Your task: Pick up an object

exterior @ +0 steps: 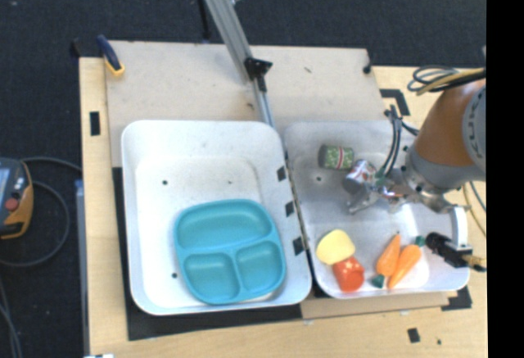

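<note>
Grey metal, my gripper (358,188) hangs mid-way over the right bin (304,153); whether it is wide or narrow I cannot tell. The green can (336,156) lies on its side just beyond, toward the far-left, axis running left-right.

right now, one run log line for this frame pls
phase: reaching | pincer: low in right white bin, nothing seen held | nearby: small green can | left white bin: blue divided plastic tray
</note>
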`<action>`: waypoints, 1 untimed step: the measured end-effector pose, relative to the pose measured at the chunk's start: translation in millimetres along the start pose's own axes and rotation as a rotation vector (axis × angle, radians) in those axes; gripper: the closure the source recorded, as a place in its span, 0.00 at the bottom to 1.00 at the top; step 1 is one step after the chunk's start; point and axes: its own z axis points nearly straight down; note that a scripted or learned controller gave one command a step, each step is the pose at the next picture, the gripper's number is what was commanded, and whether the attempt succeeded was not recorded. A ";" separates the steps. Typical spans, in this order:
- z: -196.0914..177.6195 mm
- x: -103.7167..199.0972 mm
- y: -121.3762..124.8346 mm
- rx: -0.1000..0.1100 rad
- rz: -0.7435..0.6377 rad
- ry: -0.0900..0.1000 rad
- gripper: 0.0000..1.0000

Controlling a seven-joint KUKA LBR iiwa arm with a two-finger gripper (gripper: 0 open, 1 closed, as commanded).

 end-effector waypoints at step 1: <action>-14.3 -0.8 2.1 -0.008 0.002 -0.001 1.00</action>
